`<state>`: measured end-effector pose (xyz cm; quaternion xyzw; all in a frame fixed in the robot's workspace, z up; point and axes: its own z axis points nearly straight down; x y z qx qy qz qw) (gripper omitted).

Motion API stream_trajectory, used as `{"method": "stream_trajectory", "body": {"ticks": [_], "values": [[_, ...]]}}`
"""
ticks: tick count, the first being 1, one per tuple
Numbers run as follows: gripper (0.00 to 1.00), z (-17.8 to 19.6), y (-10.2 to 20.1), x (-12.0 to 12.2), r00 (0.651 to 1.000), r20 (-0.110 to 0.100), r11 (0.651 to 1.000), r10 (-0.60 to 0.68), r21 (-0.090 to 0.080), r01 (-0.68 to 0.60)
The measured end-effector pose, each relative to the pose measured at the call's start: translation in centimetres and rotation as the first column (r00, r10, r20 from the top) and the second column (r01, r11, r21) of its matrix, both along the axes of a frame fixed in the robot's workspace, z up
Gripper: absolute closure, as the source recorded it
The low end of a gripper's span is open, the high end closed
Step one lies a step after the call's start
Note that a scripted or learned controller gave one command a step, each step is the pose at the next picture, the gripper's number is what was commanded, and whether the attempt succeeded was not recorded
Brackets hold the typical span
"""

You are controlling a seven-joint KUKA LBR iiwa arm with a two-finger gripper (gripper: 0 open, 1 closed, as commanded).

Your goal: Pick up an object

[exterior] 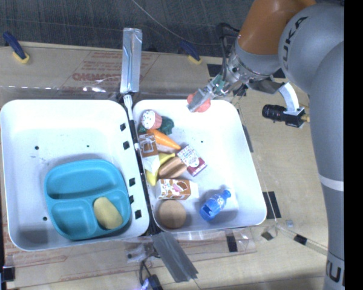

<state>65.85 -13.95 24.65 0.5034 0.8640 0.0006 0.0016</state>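
Note:
My gripper hangs over the back rim of the right bin, reaching in from the upper right. A small red object sits between its fingertips, lifted off the bin floor. Below and to the left, along the bin's left side, lie an orange carrot, a white ball beside a green piece, a small brown box, a yellow banana, a bread roll, a red and white packet, a carton, a brown ball and a blue bottle.
The left bin holds a blue divided tray with a yellow potato-like item in its front compartment. A metal bar stands at the back where the bins meet. Blue clamps grip the bench's back edge.

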Motion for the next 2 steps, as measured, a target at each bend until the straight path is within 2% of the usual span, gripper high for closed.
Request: {"method": "stream_trajectory", "body": {"ticks": [1, 2], "values": [[1.0, -4.1, 6.2, -0.2, 0.899, -0.01, 0.899, -0.438, -0.001, 0.438], [1.0, -5.5, 6.9, -0.2, 0.948, -0.008, 0.948, -0.318, 0.0, 0.318]]}}
